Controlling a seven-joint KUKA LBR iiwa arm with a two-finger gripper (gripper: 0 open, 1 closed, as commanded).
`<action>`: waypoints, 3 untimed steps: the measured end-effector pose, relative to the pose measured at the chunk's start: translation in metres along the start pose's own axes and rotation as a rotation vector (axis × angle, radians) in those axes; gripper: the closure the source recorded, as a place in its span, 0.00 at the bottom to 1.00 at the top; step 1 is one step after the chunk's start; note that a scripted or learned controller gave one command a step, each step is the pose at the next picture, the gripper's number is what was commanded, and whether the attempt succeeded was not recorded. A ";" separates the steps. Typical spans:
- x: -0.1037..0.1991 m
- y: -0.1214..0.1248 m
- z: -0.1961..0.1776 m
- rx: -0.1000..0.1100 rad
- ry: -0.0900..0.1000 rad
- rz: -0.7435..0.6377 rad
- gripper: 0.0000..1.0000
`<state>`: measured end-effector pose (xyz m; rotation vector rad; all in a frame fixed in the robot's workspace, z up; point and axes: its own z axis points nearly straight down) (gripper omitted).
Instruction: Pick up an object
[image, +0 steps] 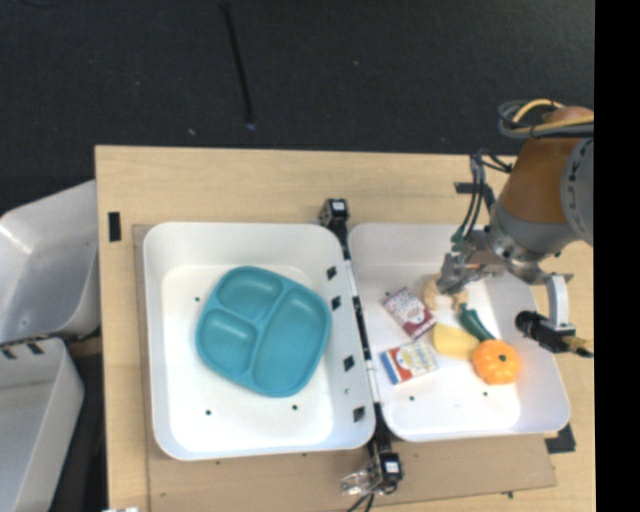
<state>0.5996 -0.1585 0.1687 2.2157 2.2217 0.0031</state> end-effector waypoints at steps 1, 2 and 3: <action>-0.003 0.000 -0.065 -0.003 -0.001 0.000 1.00; -0.004 0.000 -0.076 0.001 0.000 -0.002 1.00; 0.048 0.002 -0.070 0.004 0.002 -0.003 1.00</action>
